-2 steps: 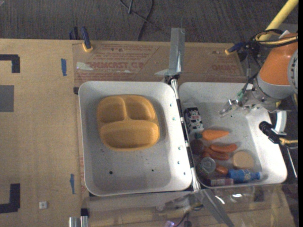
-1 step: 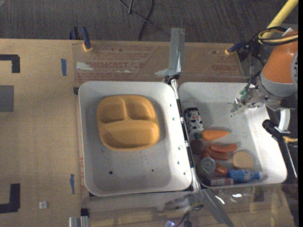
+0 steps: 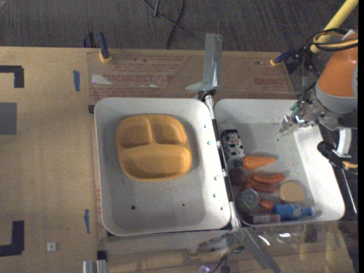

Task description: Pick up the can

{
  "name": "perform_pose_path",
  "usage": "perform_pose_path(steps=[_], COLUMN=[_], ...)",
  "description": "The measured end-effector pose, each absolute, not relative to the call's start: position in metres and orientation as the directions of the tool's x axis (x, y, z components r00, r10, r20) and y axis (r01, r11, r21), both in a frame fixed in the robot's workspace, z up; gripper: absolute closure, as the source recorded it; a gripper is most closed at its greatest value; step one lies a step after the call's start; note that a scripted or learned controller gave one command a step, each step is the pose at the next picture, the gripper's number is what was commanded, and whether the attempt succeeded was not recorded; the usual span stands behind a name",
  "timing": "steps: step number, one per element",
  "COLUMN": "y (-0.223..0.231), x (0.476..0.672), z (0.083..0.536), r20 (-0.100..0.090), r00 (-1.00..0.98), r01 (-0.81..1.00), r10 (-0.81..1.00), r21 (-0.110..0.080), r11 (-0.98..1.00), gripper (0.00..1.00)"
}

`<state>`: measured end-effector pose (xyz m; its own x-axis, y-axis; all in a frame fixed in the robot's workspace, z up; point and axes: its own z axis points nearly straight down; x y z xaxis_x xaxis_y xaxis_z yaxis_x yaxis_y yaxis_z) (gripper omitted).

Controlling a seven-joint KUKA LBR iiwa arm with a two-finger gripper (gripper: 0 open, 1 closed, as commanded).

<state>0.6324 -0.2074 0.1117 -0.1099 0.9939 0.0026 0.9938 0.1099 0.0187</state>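
Note:
The can (image 3: 248, 199) shows as a grey round top in the front left part of the right bin (image 3: 318, 169), wedged among other items. My gripper (image 3: 294, 121) hangs over the bin's back right area, well behind and to the right of the can, apart from it. The grey arm with its orange band (image 3: 338, 78) comes in from the right edge.
Around the can lie a cow-patterned carton (image 3: 231, 143), a carrot (image 3: 259, 162), a red sausage (image 3: 267, 179), a round tan piece (image 3: 292, 192), a blue bottle (image 3: 293, 211) and a dark lump (image 3: 237, 177). The left bin (image 3: 108, 169) holds an orange divided plate (image 3: 153, 147).

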Motion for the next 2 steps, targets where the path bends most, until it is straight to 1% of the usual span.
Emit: perform_pose_path(steps=[1,2], y=[-0.208,-0.193], x=[0.618,0.622], z=[0.089,0.088], r20=[0.002,0.020], r00=[0.278,0.265], r01=[0.961,0.964], r10=[0.961,0.964], r21=[0.005,0.001], r11=[-0.278,-0.265], gripper=[1.00,0.00])
